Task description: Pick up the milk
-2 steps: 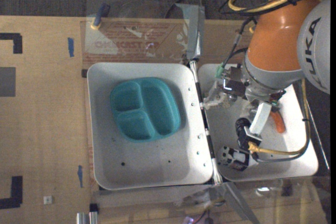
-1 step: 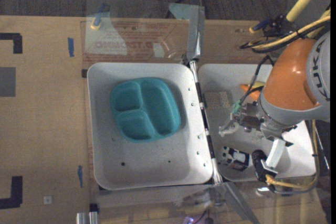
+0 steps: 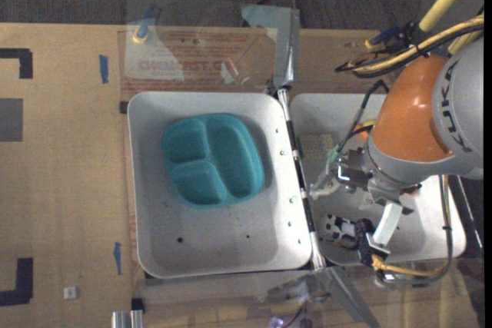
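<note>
A small black-and-white patterned thing, probably the milk [image 3: 333, 226], lies near the front left corner of the right bin [image 3: 323, 115]. The arm, with its orange band [image 3: 409, 119], hangs over this bin and covers most of it. The gripper [image 3: 338, 179] sits low in the bin, just behind the patterned thing and close to the bin's left wall. A bit of green [image 3: 334, 157] shows beside the gripper; what it belongs to is unclear.
The left bin [image 3: 146, 165] holds a teal divided plate [image 3: 214, 158] in its back half. A metal divider [image 3: 294, 165] separates the two bins. Yellow cables [image 3: 407, 271] loop around the arm near the right bin's front edge.
</note>
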### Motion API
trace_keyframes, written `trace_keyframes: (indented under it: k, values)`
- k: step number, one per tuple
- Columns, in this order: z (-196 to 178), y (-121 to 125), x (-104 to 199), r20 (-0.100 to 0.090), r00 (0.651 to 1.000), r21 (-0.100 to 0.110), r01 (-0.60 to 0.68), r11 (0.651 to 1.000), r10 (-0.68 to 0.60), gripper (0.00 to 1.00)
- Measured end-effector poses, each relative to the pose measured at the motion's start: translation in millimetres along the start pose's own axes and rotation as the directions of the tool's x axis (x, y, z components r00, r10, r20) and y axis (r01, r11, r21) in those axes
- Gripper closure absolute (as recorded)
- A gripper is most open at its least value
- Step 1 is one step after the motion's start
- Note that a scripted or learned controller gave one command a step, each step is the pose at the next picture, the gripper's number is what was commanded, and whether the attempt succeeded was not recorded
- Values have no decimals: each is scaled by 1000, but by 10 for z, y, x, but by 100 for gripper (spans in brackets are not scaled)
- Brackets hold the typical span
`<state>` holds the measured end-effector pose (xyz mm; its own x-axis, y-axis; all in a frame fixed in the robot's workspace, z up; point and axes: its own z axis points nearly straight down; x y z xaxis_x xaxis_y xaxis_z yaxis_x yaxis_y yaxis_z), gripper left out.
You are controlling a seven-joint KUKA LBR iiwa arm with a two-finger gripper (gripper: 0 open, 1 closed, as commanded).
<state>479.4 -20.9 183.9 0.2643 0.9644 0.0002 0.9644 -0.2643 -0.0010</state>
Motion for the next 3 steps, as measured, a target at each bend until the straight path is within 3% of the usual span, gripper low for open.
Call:
trace_keyframes:
  k: [1,2,3]
  values:
    - [957,233,-763,-2,1000,-8,15,1000,-15,0]
    - [858,239,-794,3,1000,-12,9,1000,-9,100]
    - [-1,247,-327,1,994,1,-107,994,107,100]
